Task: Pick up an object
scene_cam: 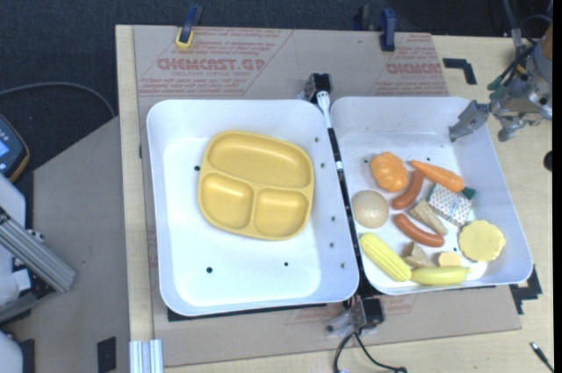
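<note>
The gripper (485,124) hangs at the three o'clock edge of the view, over the upper right corner of the right bin (399,112). Two grey fingers show there, splayed well apart, one (465,122) reaching out toward nine o'clock over the bin's rim, the other a shorter stub near the wrist. Nothing sits between them and they touch none of the food.

Down toward seven o'clock from the gripper, well apart from it, the toy food lies heaped in the lower half of the right bin. Nearest is an orange carrot (436,176) with a green tip, lying slantwise. Just at its nine o'clock is a small orange pumpkin (389,171), and a reddish sausage (407,191) curves between the two. A wrapped silver wedge (450,205) lies at the carrot's six o'clock. A pale round ball (370,208) sits below the pumpkin. A second sausage (419,229) lies slantwise in the middle of the heap. At the bin's bottom edge lie a corn cob (385,256), a banana (439,276) and a round yellow slice (481,240) at four o'clock of the pile.

In the left bin (176,213) a yellow divided plate (255,184) lies flat, three compartments up.
</note>
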{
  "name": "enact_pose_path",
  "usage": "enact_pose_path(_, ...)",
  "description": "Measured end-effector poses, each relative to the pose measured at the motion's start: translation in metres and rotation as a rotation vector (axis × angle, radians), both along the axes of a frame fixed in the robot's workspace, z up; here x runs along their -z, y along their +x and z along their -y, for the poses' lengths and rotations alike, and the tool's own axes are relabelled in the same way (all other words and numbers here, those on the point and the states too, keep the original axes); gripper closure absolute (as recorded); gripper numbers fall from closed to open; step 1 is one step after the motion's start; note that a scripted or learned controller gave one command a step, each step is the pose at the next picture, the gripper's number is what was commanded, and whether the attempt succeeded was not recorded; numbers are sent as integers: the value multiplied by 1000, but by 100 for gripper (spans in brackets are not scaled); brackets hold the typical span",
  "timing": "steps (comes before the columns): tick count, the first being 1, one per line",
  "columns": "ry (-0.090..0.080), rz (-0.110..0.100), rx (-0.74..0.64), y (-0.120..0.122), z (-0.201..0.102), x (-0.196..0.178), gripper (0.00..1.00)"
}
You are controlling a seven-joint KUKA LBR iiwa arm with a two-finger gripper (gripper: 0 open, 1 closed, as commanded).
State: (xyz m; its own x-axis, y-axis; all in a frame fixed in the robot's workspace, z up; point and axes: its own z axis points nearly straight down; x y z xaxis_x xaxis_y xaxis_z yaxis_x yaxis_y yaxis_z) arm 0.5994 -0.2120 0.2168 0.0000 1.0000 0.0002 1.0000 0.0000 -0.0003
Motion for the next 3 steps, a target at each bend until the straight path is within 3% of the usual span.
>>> enact_pose_path(2, 3, -8, 0, -15, 2, 121, 0)
enact_pose_path(3, 4, -3, -2, -15, 0, 133, 0)
